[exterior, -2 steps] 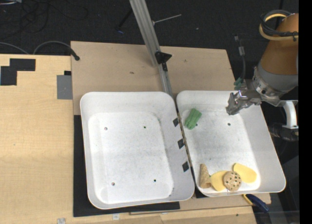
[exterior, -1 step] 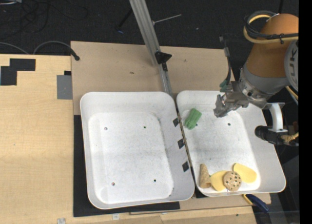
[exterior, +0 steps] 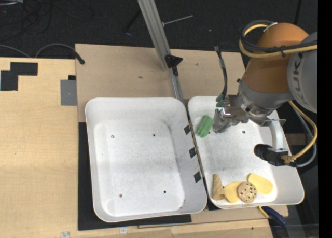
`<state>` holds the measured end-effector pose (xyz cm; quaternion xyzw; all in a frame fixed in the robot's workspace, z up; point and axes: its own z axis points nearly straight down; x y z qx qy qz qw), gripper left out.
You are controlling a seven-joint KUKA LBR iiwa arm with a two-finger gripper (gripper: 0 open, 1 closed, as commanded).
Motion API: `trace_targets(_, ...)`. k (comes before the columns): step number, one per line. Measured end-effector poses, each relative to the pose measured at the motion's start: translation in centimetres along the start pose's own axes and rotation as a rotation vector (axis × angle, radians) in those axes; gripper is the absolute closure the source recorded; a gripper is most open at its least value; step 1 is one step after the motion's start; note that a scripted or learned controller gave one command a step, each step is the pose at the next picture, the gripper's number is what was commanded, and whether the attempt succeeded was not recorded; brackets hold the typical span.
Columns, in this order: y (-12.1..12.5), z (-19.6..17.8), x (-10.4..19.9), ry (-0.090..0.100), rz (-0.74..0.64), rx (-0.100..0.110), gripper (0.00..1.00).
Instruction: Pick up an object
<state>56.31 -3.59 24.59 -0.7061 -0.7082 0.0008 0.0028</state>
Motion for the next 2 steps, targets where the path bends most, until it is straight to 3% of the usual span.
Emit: trace_targets(2,-2.8,-0.4,9.7,-0.001,-0.001,0.001,1.0)
